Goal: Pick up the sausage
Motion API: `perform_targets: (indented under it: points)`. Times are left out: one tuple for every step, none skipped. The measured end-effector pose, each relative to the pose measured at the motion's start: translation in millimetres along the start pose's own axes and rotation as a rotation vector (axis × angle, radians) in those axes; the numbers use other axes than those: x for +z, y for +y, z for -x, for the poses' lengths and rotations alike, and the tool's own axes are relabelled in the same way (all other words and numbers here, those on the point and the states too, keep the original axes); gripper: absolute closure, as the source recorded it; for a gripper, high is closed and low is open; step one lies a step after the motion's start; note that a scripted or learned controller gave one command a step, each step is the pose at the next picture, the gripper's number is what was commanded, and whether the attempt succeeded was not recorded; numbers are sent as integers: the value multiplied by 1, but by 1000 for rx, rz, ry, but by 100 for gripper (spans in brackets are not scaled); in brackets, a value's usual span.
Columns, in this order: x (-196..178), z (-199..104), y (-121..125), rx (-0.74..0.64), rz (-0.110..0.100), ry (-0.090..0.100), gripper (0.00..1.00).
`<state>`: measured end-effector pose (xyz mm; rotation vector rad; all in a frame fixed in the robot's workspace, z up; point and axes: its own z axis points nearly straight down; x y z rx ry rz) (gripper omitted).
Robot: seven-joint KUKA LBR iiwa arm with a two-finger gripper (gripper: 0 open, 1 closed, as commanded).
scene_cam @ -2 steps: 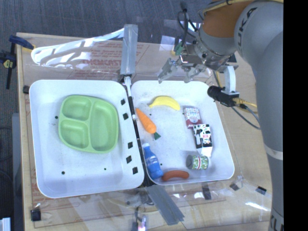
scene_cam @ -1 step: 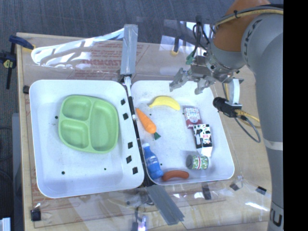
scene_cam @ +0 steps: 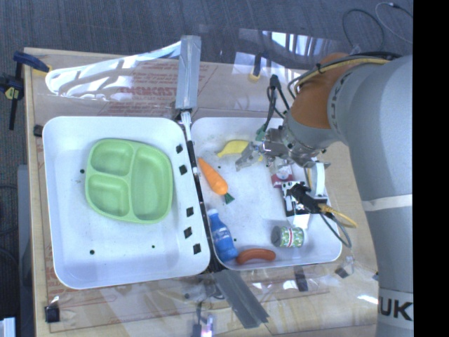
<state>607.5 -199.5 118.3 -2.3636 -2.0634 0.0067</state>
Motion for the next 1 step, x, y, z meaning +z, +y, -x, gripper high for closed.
perform_targets:
  points:
    - [-18, 10, -47, -114, 3, 1, 0]
